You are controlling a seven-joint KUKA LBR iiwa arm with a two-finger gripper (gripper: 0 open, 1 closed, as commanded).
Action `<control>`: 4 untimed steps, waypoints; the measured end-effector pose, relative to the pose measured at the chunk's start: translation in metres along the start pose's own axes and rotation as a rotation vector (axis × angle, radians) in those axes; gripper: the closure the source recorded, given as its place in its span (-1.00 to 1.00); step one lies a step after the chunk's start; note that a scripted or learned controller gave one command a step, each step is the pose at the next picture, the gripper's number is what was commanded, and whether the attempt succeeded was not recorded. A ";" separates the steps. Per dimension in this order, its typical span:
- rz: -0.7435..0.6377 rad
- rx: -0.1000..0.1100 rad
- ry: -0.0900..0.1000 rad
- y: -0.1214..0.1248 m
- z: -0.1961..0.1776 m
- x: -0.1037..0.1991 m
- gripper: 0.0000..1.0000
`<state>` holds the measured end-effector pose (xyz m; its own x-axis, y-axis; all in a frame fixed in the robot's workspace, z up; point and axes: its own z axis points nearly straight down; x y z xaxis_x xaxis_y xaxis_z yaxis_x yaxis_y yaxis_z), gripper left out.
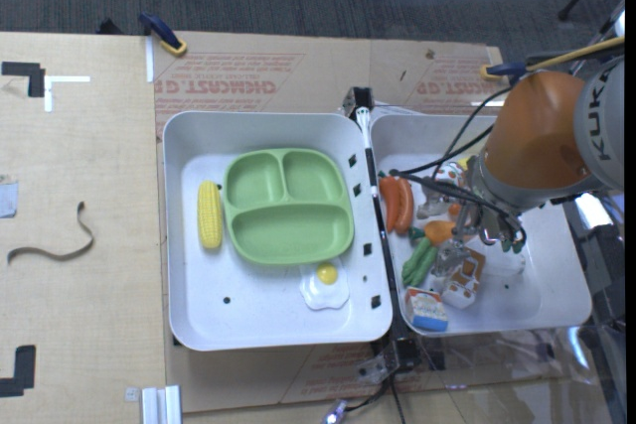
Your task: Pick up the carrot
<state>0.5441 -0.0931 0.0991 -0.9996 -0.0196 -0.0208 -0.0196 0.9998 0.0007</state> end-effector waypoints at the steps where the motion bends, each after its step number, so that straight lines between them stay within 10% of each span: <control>1: 0.338 0.005 0.016 -0.013 0.007 -0.012 -1.00; 3: 0.770 0.010 0.018 -0.003 0.007 -0.003 -1.00; 4: 0.767 0.011 0.016 -0.003 -0.002 -0.004 1.00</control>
